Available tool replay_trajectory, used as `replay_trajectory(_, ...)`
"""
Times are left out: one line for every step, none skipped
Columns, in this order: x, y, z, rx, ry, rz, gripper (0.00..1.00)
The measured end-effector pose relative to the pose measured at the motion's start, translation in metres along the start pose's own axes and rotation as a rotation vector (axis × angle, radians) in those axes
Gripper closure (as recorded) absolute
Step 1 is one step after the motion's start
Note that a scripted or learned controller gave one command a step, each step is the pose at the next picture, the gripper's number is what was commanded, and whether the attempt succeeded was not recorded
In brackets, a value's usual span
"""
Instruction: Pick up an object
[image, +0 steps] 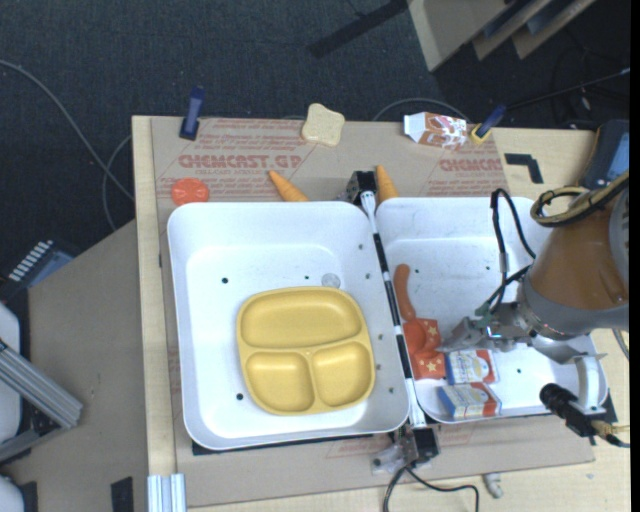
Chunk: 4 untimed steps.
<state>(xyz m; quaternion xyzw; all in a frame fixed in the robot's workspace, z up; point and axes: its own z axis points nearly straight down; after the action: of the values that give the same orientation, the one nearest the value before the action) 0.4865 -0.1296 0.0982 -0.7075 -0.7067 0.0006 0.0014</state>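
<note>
In the right bin (450, 235), several small items lie near the front left corner. A long orange-red sausage-shaped piece (403, 290) lies along the left wall. Below it sit a red packet (425, 348), a white, blue and red carton (470, 368) and a second small carton (468, 401). My gripper (472, 335) hangs low just above and right of the red packet, at the top edge of the first carton. The grey arm (570, 290) reaches in from the right.
The left bin (200, 260) holds a yellow divided plate (303, 350) and a small grey disc (330, 282). Behind the bins lie a bread slice (323, 123), a carrot (288, 187), an orange disc (187, 190), a blue clip (192, 112) and a crumpled wrapper (437, 128).
</note>
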Motion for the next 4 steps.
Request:
replay_trajectory(-0.08, 0.032, 0.013, -0.004, -0.003, 0.0, 0.0)
replay_trajectory(-0.079, 0.121, 0.013, -0.004, -0.001, -0.002, 0.0)
replay_trajectory(0.029, 0.181, 0.013, -0.006, 0.001, -0.005, 0.0)
replay_trajectory(-0.087, 0.181, 0.0, -0.001, 0.003, -0.003, 0.0)
